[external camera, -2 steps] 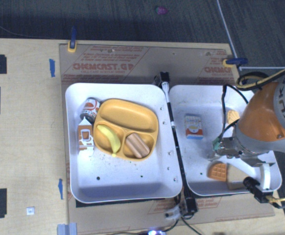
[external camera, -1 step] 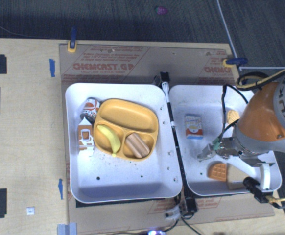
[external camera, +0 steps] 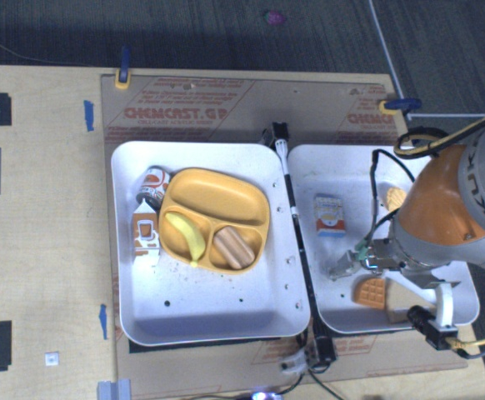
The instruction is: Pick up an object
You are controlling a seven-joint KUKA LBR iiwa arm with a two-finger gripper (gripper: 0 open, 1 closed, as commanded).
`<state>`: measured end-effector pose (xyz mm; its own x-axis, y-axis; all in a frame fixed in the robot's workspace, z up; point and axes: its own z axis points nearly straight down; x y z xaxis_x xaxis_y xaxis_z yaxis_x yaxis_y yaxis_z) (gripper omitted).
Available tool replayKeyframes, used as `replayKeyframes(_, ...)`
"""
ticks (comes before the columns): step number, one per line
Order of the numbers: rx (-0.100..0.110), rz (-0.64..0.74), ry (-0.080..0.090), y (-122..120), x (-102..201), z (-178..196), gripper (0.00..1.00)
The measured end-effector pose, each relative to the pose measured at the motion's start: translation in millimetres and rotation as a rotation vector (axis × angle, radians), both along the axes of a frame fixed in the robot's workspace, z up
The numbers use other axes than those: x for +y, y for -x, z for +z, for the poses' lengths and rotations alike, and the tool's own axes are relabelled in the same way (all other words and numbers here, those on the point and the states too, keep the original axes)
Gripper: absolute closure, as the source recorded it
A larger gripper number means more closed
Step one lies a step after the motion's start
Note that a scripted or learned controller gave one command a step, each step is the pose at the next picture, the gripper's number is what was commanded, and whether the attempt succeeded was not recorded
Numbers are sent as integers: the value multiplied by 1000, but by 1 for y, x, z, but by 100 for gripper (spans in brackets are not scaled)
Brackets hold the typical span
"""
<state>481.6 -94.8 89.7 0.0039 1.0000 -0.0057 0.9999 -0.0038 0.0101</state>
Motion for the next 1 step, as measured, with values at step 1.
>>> replayKeyframes(1, -13, -4, 13, -3, -5, 11, 100)
